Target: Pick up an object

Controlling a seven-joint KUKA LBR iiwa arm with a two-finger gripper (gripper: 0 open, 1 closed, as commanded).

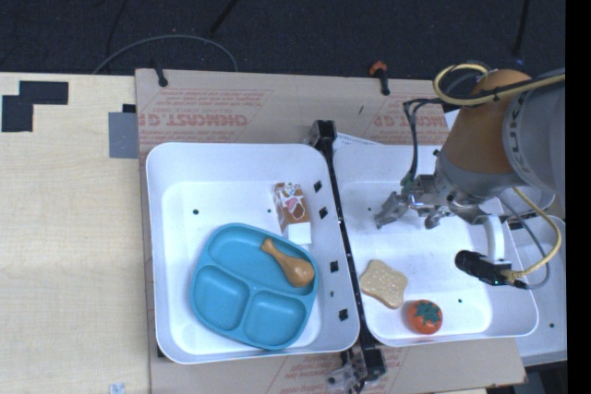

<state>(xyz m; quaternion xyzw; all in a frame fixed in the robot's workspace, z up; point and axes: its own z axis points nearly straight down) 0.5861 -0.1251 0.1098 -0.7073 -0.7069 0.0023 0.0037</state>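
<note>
My gripper (407, 215) hangs over the upper middle of the right bin (517, 328), its fingers spread open with nothing between them. Below it on the bin floor lies a slice of toast (383, 283), and a red tomato (424, 316) sits further down to the right. The left bin (171, 198) holds a blue divided plate (245, 295) with a chicken drumstick (288, 263) on its upper right edge. A small brown and white packet (292, 203) stands just above the plate.
A black divider (337, 235) runs between the two bins. The arm's grey and orange body (494, 138) and its cables cover the right bin's upper right part. A black cable end (480, 268) hangs over the bin's right side.
</note>
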